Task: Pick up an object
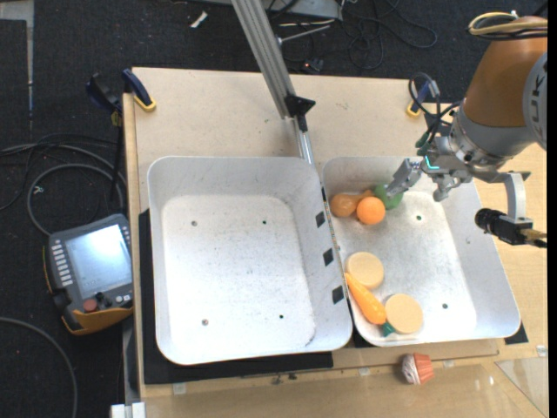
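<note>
The right bin (474, 268) holds several toy foods. An orange ball (371, 210) lies beside a brown, potato-like piece (344, 205), with a green piece (388, 198) just behind them. Nearer the front lie a pale yellow disc (365, 269), an orange carrot (366, 300) and a tan disc (404, 313). My gripper (425, 183) hangs over the back of the right bin, just right of the green piece. Its fingers (404, 179) are spread apart, open, with nothing between them.
The left bin (174, 190) sits beside the right one, their rims meeting in the middle. A slanted metal pole (265, 46) runs down to the bins' back junction. A pinkish toy (417, 368) lies on the bench in front of the right bin.
</note>
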